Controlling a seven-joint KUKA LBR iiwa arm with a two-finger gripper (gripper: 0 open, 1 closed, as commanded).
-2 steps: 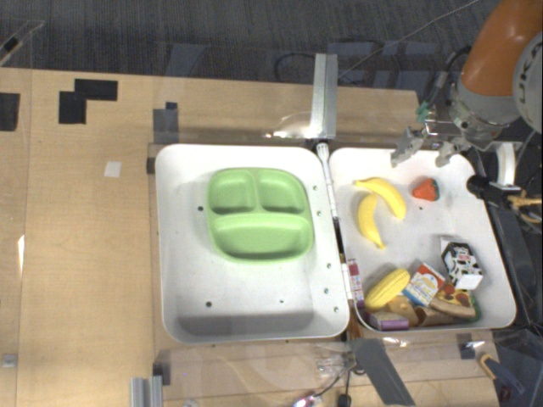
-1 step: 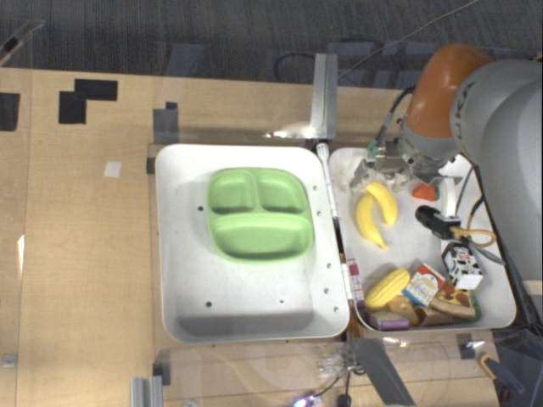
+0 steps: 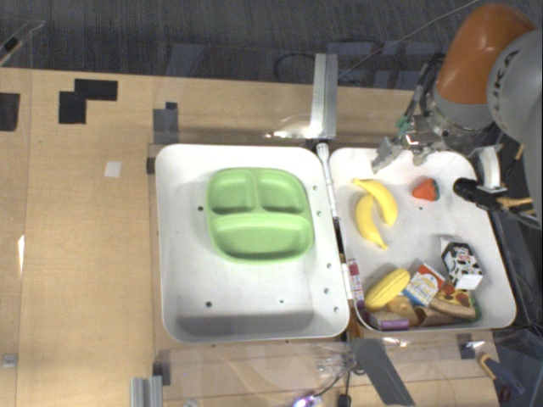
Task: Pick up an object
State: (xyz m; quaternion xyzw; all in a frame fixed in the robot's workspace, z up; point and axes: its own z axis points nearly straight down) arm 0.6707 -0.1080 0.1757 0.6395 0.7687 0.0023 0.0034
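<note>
The camera view looks down on a wooden table [image 3: 76, 253] bearing two white bins side by side. The left bin [image 3: 182, 312] holds a green divided tray [image 3: 257, 213], lying flat near its middle. The right bin [image 3: 501, 308] holds a pair of yellow bananas [image 3: 373, 210] toward its upper left, a small red piece [image 3: 426, 190] to their right, and a heap along its lower edge: a yellow corn cob [image 3: 386, 287], a black-and-white carton [image 3: 461, 261], a small printed box [image 3: 420, 288] and a pizza slice [image 3: 454, 305]. The grey arm with its orange band [image 3: 475, 53] hangs over the upper right corner of the right bin. The pincer [image 3: 405, 147] sits above the bin's far rim, apart from every object; whether it is spread or closed cannot be told.
</note>
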